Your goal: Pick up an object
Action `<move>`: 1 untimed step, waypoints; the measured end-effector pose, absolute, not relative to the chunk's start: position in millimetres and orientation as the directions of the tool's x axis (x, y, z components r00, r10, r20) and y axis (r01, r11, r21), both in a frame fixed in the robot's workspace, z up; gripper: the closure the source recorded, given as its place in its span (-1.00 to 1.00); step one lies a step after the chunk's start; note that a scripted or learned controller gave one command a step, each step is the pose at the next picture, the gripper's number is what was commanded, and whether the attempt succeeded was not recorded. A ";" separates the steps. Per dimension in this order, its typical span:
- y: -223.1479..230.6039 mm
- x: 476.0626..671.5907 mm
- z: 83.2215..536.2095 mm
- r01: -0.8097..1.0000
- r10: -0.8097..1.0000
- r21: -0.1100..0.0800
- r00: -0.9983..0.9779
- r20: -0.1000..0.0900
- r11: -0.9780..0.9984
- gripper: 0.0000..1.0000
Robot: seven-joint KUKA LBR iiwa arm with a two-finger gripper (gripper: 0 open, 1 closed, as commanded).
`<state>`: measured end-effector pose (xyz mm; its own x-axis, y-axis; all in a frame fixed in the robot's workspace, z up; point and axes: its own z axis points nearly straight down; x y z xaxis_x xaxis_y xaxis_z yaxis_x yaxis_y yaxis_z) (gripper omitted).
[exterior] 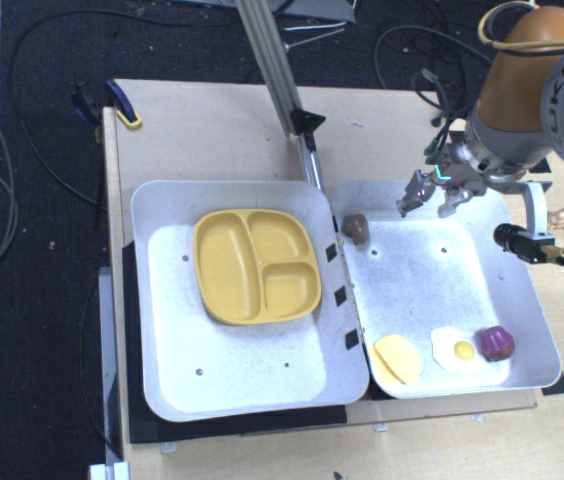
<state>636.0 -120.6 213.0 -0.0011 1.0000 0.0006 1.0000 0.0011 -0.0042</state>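
Small brown lump (355, 229) at the right bin's (442, 268) far left corner; yellow slice (398, 358), fried egg (456, 349), purple piece (496, 343) along its near edge

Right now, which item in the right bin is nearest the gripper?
The brown lump, alone in the bin's far-left corner; the yellow piece, fried egg and purple piece line the near edge.

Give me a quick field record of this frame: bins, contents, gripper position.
left bin: holds a yellow divided plate
right bin: holds four small items
brown lump: far left corner of the right bin
yellow slice: near edge, leftmost of three
fried egg toy: near edge, middle
purple piece: near edge, rightmost, beside the egg
gripper: above the right bin's far edge, nothing seen between its jaws
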 end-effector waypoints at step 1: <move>-120.6 637.1 215.3 1.000 1.000 0.000 -0.002 0.000 0.002 -1.00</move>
<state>637.1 -120.6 215.3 -0.0016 1.0000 0.0000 1.0000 0.0016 0.0004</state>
